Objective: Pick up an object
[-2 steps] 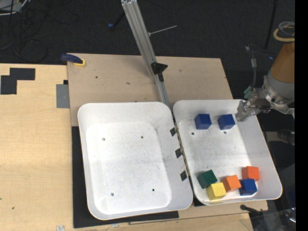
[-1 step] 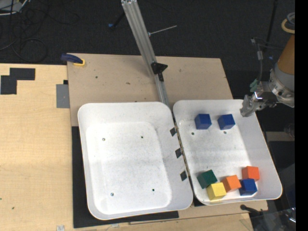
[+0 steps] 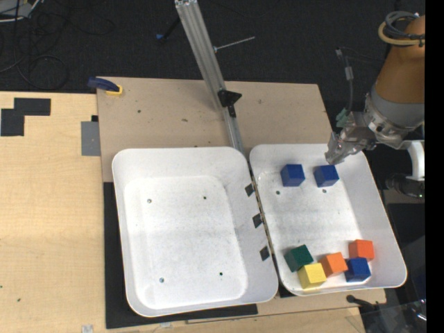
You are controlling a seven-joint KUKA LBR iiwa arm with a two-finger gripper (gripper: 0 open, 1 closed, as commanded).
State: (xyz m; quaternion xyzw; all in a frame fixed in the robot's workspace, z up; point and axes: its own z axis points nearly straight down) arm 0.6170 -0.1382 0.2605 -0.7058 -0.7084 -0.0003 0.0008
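You are looking at two shallow white plastic bins (image 3: 182, 293) on a pale wooden bench (image 3: 41, 207). Showing in the right one are two blue cubes (image 3: 293, 175), a dark green cube (image 3: 299, 257), a yellow cube (image 3: 311, 275), two orange cubes (image 3: 335, 263) and a third blue cube (image 3: 358, 269).

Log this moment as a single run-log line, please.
phase: approach | end effector: over right bin, at far blue cube | holding: nothing seen | cluster by near rim: untouched
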